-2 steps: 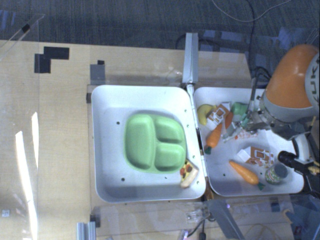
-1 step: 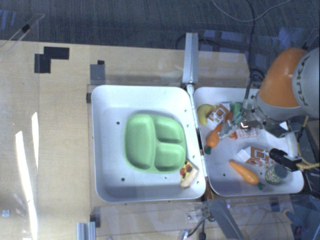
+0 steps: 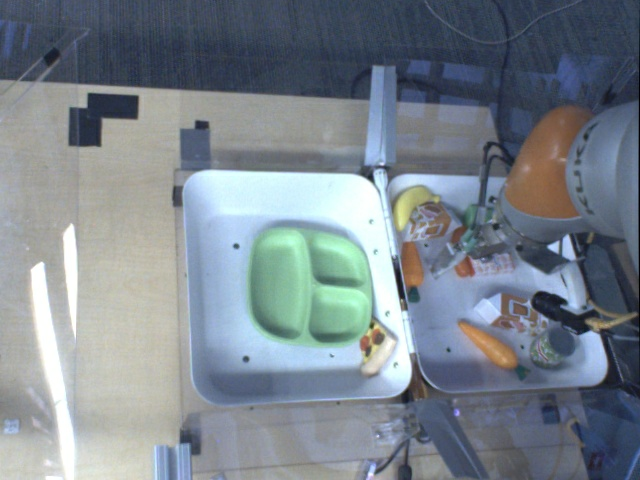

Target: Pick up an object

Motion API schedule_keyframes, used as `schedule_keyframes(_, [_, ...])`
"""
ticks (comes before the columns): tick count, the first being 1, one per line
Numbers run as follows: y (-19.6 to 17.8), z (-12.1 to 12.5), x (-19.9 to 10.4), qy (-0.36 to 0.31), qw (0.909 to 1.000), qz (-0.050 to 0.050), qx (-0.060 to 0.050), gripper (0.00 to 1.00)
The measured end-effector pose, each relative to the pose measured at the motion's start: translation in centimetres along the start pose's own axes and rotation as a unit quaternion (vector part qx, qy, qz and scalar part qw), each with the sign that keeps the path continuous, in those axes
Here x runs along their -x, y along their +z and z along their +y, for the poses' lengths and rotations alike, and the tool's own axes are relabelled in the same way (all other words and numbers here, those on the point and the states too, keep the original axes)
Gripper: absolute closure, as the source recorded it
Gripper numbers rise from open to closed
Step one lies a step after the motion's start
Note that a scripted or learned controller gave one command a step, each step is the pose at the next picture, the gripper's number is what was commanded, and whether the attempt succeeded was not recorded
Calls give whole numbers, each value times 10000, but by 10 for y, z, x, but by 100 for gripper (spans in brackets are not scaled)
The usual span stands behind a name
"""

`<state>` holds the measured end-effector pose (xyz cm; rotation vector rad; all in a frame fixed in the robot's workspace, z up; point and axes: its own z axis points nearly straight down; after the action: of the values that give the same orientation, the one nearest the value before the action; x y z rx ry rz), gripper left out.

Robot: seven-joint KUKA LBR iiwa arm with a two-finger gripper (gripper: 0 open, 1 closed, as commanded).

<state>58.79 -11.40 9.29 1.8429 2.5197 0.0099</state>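
Down on the wooden bench (image 3: 110, 298) we go, two white bins side by side, and the left bin (image 3: 215, 358) carries a big green divided plate (image 3: 308, 284) sitting square in its middle, three compartments showing, with a small slice of toy pizza (image 3: 376, 346) tucked against the bin's near right corner, just off the plate's edge. Over in the right bin (image 3: 440, 363) it's crowded: the grey arm with its orange band (image 3: 543, 164) reaches in from the right, and the gripper (image 3: 474, 240) is low over the far half of that bin, right among the clutter; whether its jaws are apart or closed on anything I cannot tell, the metalwork is too tangled with the packets beneath. A yellow banana (image 3: 409, 205) lies in the far left corner, a printed snack packet (image 3: 430, 223) touching it, an orange-red carton (image 3: 486, 265) just beside the gripper. A carrot (image 3: 411, 265) lies along the left wall, a second carrot (image 3: 488, 344) sits toward the near side, a white and orange box (image 3: 512, 313) just beyond it, and a small green-topped can (image 3: 549, 349) in the near right corner
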Motion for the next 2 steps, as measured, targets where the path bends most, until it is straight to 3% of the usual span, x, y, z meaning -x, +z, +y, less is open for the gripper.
schedule_keyframes(1, [4,39,56,420,9991,47,-63,0])
schedule_keyframes(2, [-8,43,58,389,9992,0,-17,100])
